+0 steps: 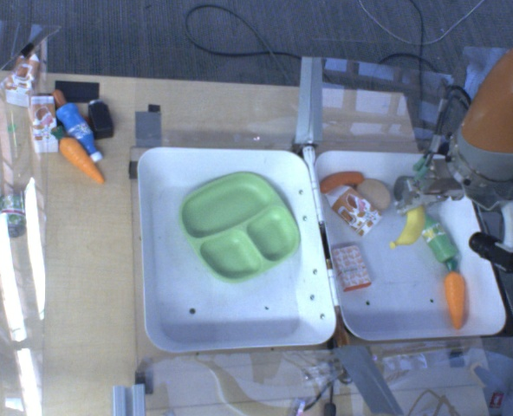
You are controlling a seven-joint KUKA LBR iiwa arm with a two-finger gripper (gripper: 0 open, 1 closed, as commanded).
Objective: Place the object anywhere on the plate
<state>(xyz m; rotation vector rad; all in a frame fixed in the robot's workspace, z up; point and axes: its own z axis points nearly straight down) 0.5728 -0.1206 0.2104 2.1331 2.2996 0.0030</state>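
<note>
1. Bench layout: two shallow white bins stand side by side. The left bin [161, 319] holds a green plate [239, 224] with three compartments, lying flat near the bin's middle. The right bin [395, 315] holds the loose items.

2. Arm: the grey arm [499, 120], with its orange band, reaches in from the right over the far right corner of the right bin. The gripper [410, 191] sits low over the upper part of that bin, just beside the upper end of the banana [410, 228].

3. Gripper state: whether it is open or closed cannot be told from this angle. Nothing is seen held in it.

4. Task item: the banana lies on the floor of the right bin, well apart from the plate, with the bin walls between them.

5. Other contents of the right bin:
- a red sausage [341, 180] at the far left corner
- a beige egg-like item [374, 193] just beside it
- a small carton [354, 211] touching or nearly touching the egg-like item
- a pink packet [350, 267] nearer the front
- a green bottle [441, 243] just right of the banana
- a carrot [455, 299] below the bottle

6. Bench, far left: a second carrot [81, 160], a blue bottle [77, 131] and a carton [42, 121] lie together outside the bins
</note>
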